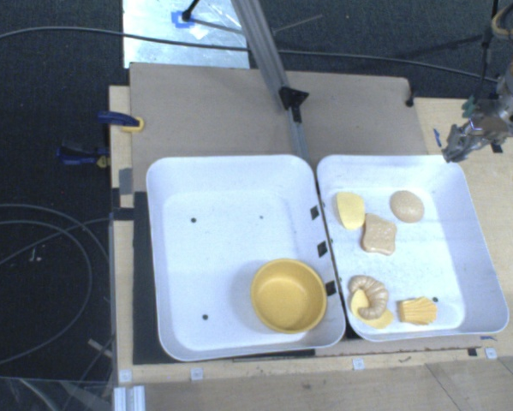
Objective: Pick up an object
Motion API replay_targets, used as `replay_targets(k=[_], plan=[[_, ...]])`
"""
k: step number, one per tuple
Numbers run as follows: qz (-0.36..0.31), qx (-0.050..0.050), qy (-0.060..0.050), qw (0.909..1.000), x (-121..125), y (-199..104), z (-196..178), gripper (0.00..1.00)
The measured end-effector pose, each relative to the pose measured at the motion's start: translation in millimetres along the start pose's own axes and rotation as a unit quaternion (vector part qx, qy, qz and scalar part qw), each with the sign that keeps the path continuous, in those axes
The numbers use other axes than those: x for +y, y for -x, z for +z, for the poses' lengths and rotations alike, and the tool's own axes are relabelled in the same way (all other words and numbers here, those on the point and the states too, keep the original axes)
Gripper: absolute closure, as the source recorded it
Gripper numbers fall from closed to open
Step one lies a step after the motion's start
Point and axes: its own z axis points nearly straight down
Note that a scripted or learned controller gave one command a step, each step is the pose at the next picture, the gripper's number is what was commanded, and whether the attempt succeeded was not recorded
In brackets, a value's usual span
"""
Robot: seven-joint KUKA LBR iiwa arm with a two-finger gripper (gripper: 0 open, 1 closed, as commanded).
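Two white bins sit side by side in the lower half of the frame. The left bin (196, 229) holds one thing, a yellow bowl (289, 294) near its lower right corner. The right bin (474, 255) holds five small food pieces: a yellow wedge (349, 210) at upper left, a round beige bun (406, 205) to its right, a tan biscuit (379, 235) just below between them, a curled pastry (369, 297) at lower left, and a ridged yellow chip (418, 311) beside it.

The gripper (458, 144) hangs at the right edge of the frame, above the right bin's upper right corner, apart from all the pieces; whether it is open or closed cannot be told.

The bins rest on a brown board (222, 110) over a wooden bench. Dark carpet (42, 58) with several cables lies to the left and top, and two clamps (119, 122) sit at the board's left edge.
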Motion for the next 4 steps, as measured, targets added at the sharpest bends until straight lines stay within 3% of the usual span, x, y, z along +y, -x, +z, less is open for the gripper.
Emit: replay_targets(k=[4], plan=[[-0.001, 0.002, -0.004, 1.0000, -67.2, -189.5, 24.5, 1.00]])
